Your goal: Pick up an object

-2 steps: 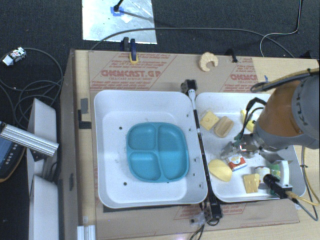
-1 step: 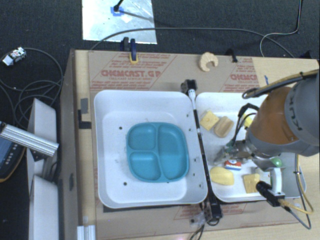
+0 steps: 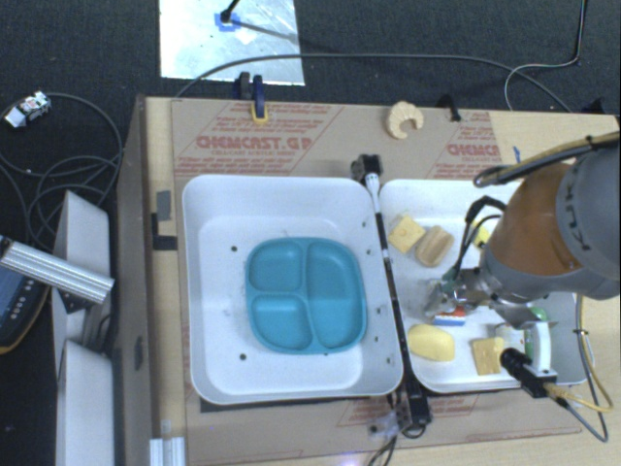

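Observation:
The right bin (image 3: 419,190) holds several food-like objects: a yellow cube (image 3: 406,232), a tan bread-like piece (image 3: 436,247), a yellow lemon-shaped piece (image 3: 431,342) and a tan cracker-like block (image 3: 486,354). My gripper (image 3: 454,296) reaches down into the middle of this bin, just above the lemon-shaped piece, by a small red and blue item (image 3: 446,311). The grey arm with its orange band (image 3: 539,223) covers the bin's right part.
The left bin (image 3: 218,212) holds a blue divided plate (image 3: 306,294). A tan curved piece (image 3: 405,119) lies on the cardboard behind the bins. Cables run across the dark floor at the back and the left.

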Motion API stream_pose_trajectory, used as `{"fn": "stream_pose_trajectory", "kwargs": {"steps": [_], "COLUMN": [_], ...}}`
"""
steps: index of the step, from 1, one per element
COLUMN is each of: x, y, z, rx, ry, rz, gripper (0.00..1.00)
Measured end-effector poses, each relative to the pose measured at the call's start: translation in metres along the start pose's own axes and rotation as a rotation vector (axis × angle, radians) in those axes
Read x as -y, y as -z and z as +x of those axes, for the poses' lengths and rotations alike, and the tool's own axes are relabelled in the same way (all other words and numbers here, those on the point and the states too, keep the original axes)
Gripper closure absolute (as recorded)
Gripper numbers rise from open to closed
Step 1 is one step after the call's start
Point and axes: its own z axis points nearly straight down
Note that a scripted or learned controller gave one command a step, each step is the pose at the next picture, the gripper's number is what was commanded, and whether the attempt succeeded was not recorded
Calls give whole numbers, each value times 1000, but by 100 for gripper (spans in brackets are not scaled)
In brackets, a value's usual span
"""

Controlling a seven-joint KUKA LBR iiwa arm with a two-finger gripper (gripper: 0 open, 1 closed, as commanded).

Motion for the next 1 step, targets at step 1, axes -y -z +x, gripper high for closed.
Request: {"fn": "stream_pose_trajectory", "kwargs": {"steps": [1], "x": [-45], "y": [90], "z": [69], "rx": [0], "ry": [0], "rz": [0], "gripper": [100]}}
